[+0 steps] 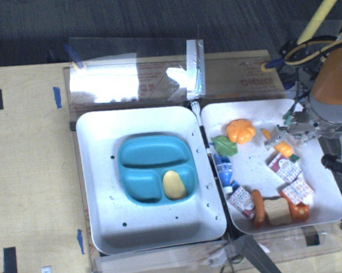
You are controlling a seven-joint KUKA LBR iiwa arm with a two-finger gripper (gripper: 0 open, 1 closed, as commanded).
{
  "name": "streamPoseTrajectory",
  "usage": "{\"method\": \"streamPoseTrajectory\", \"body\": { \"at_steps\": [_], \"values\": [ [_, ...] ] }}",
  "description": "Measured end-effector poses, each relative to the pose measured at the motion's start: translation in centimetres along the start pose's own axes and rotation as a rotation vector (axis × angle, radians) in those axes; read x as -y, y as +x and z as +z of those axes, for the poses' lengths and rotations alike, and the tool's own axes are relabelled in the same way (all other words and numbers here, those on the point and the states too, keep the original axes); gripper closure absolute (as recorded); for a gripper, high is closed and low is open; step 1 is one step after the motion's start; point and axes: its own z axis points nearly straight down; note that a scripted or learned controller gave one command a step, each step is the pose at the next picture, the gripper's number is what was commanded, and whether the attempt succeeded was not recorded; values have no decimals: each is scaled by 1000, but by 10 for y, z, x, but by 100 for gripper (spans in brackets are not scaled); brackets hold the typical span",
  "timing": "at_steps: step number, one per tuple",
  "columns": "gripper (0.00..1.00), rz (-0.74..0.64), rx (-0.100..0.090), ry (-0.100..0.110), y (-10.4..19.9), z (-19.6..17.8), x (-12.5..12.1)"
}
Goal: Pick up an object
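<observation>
Lying upright-elongated: yellow lemon | long axis toward bench's near edge

Arm over rt bin, toys w/ orange pumpkin, left bin w/ blue tray, yellow egg

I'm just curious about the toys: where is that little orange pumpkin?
The orange pumpkin sits in the right-hand white bin, near its upper left corner, with a green toy just beside it on the lower left.

Bright overhead light; glare on clear sheet.
</observation>
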Motion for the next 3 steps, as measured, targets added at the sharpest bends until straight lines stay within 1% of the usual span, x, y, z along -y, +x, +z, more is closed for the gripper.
{"method": "streamPoseTrajectory", "body": {
  "at_steps": [1, 2, 3],
  "values": [
    [0, -55, -3, 5, 14, 28, -9],
    [100, -56, -2, -2, 14, 15, -12],
    [100, 89, -4, -6, 72, -95, -47]
  ]
}}
